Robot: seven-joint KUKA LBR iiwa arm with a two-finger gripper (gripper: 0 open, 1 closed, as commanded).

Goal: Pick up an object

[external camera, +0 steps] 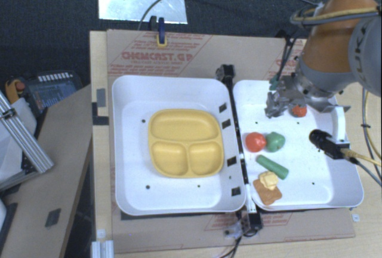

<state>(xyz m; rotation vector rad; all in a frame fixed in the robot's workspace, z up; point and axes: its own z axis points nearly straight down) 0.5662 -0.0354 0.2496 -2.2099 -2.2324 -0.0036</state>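
A small red-orange object (pixel 299 110) lay on the floor of the right bin (pixel 343 191), in its upper part, just beside the jaws (pixel 276 106) and on their right; it looked to touch the dark metal of the gripper head, but it was not between the fingers as far as the view showed. Whether the jaws were spread or pressed together could not be told, since the head was seen from above as a dark, blurred cluster. Lower in the same bin, well apart from the jaws, sat a red ball (pixel 255 141) touching a green round piece (pixel 275 141), below them a green cylinder (pixel 273 166) lying at a slant, and near the bin's front edge a yellow and orange piece (pixel 268 186). The left bin (pixel 128 149) held a yellow divided tray (pixel 185 142). Both bins rested on the tabletop (pixel 197 52)
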